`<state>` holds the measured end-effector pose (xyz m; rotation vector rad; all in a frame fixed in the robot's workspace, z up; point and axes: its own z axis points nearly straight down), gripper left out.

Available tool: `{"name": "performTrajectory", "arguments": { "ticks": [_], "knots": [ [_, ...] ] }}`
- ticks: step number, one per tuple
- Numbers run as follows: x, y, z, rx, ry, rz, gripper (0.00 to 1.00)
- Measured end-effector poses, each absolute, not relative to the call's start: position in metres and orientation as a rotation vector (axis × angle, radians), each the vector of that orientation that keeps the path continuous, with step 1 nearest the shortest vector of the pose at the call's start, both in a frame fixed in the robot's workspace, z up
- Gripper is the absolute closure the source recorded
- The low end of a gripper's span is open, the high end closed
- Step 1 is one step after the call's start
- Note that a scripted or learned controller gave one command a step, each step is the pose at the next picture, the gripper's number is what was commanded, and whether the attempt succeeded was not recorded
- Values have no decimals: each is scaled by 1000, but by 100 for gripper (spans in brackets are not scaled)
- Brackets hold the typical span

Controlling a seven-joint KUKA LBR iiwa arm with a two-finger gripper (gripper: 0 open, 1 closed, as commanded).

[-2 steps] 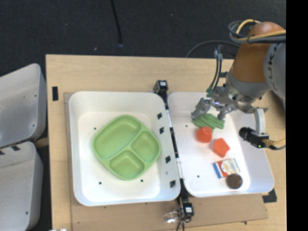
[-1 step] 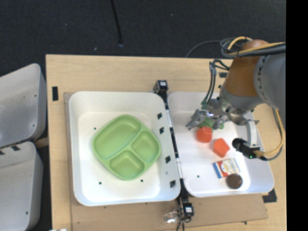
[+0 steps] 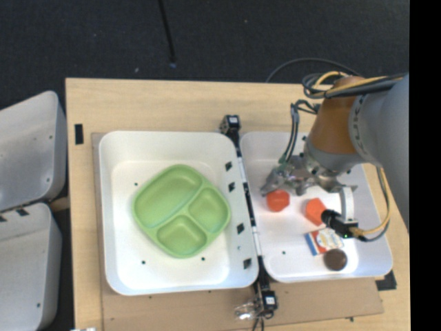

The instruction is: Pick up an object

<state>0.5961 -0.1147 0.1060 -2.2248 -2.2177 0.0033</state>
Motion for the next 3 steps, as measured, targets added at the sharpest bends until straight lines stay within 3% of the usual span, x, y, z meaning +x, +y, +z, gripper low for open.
{"name": "performTrajectory", "arguments": {
  "ticks": [1,3],
  "knots": [
    [597,-116,120,-2233,-2214,-1,100],
    [602,-120,238,-2223,-2228,-5,100]
  ]
}}
